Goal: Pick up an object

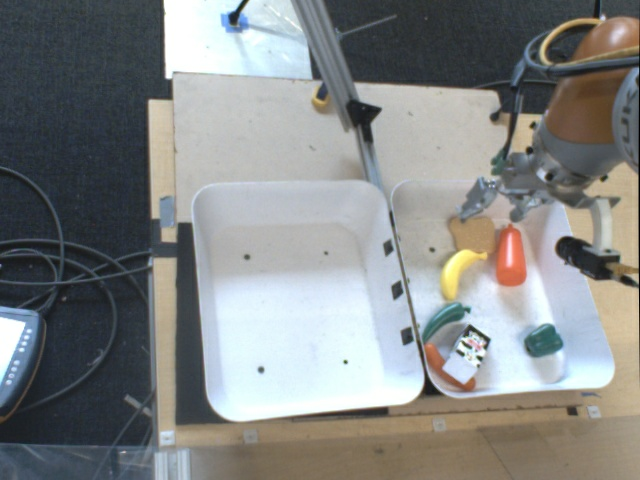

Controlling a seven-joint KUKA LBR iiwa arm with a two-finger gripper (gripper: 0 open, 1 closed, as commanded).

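**Over the right bin, my gripper spread and holding nothing**

Above the far end of the right bin [580, 298] my gripper [503, 200] hangs with its two fingers parted, one [478, 200] out toward the bin divider, the other [527, 204] nearer my wrist. Nothing sits between them; I have hold of no object.

Just below my fingers lies a flat tan piece [473, 234], like a slice of toast, with its far edge under the finger on the divider side. Beside it, toward my arm, an orange-red carrot-shaped piece [511, 256] stands lengthwise, its pale tip pointing up at the gap between my fingers. I cannot tell whether either finger touches either one.

A yellow banana [458, 271] curves just in front of the toast, touching or nearly touching its near edge. Further toward the near wall, well apart from my gripper, lie a green pod-like thing [444, 321], a small black-and-white printed box [469, 348] resting on an orange piece [447, 369], and a dark green pepper [543, 341] off to the arm side.

The left bin [300, 298] sits beside this one, their rims meeting along a divider with dark clips. My orange-banded arm [595, 78] reaches in over the bench [260, 128] from the right.
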